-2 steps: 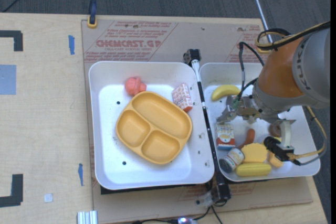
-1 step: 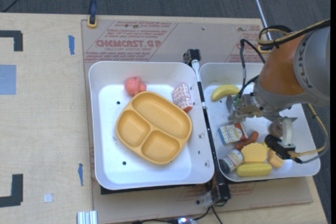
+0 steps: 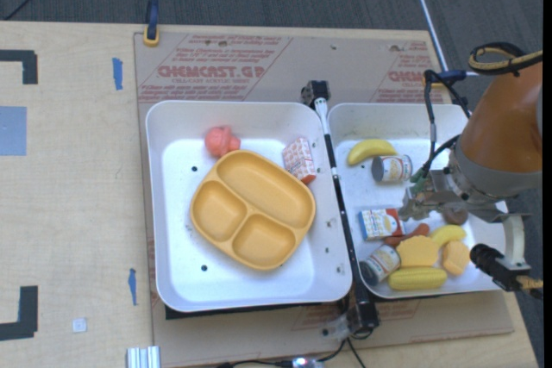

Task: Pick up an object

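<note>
Hand (image 3: 424, 204) metal, grip state unclear | above small box (image 3: 379, 224) | curved banana (image 3: 371, 151) glossy

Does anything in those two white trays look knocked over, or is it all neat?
Slightly untidy. In the right tray, two small jars lie on their sides: one beside the banana, another near the front corner. In the left tray, a red-and-white packet leans tilted against the yellow divided plate.
</note>
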